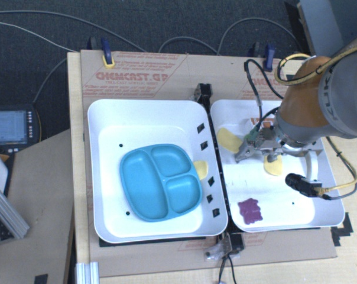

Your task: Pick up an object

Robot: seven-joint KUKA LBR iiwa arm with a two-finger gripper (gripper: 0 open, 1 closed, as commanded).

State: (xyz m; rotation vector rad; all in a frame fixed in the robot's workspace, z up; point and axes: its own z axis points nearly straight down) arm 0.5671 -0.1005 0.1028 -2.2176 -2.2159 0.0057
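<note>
The arm [320, 99] reached into the right bin [297, 215]. Its gripper [252, 147] hung low; whether it gripped anything could not be told. A pale yellow piece [228, 139] lay just beside it at nine o'clock, another yellow piece [273, 166] at four, a purple object [250, 210] well apart at six.

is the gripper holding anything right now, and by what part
Cannot be told. The gripper is low in the right bin, between two yellow pieces, with nothing visible between its fingers.
</note>
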